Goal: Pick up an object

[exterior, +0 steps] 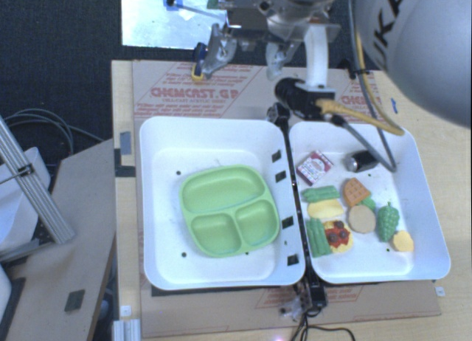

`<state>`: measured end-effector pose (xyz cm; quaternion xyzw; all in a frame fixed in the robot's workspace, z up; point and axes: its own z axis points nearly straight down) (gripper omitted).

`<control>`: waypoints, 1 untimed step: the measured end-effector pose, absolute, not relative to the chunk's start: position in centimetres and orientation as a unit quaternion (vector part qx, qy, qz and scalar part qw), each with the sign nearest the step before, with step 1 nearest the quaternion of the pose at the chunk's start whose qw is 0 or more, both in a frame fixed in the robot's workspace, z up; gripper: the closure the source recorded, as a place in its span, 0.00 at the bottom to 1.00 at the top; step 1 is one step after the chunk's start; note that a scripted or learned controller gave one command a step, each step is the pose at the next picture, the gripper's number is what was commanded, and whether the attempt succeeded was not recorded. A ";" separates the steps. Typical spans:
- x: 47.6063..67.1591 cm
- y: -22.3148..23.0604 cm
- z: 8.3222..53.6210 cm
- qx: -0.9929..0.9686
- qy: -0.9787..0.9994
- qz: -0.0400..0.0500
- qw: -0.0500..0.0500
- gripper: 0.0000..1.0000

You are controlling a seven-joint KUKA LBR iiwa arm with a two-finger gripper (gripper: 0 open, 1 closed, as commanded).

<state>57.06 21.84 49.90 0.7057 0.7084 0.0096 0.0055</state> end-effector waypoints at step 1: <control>59.8 23.5 44.5 0.704 0.710 0.000 0.000 0.00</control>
